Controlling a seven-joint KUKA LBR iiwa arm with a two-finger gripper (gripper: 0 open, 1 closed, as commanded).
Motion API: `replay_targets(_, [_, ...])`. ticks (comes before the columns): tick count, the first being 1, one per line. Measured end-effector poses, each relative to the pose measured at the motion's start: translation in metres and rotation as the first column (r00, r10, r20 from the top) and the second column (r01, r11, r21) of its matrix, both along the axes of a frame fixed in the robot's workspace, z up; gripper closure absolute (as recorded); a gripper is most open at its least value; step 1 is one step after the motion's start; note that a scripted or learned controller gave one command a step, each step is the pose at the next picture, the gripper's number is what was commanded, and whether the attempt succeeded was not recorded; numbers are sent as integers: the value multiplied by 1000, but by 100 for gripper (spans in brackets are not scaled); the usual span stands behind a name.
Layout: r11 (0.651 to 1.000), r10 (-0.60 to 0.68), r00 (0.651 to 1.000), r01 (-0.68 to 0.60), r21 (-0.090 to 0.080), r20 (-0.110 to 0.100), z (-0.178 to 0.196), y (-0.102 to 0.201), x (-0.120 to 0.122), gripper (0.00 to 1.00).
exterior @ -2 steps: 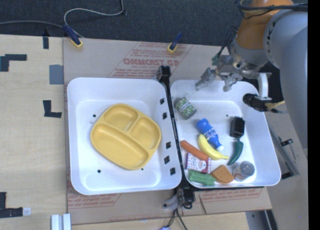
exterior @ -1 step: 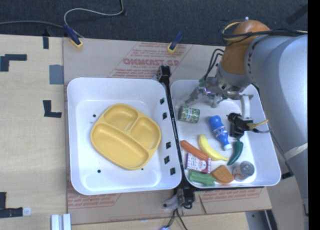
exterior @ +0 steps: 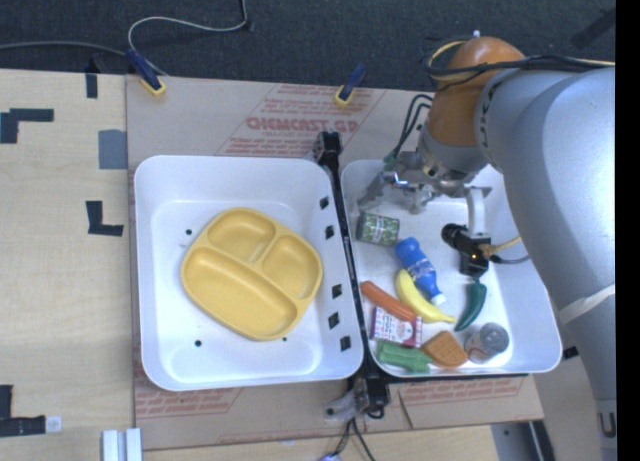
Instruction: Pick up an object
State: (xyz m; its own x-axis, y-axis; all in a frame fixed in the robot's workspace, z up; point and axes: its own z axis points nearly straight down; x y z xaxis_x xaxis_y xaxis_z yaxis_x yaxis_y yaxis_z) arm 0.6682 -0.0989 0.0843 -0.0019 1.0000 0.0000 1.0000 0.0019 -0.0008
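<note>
The gripper (exterior: pixel 400 181) hangs at the far end of the right bin (exterior: pixel 520 344), just above the small green can (exterior: pixel 378 228), seemingly lined up to take it, while a yellow divided plate (exterior: pixel 252 272) lies in the left bin (exterior: pixel 160 279).

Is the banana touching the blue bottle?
Touching. In the camera view the banana lies right against the lower end of the blue bottle in the right bin, with no white floor showing between them.
</note>
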Motion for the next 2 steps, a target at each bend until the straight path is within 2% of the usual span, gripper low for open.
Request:
replay_targets(1, [1000, 0, 1000, 0, 0, -1, 0, 6, 0, 0])
replay_targets(2, [1000, 1, 1000, -1, 0, 0, 10, 6, 0, 100])
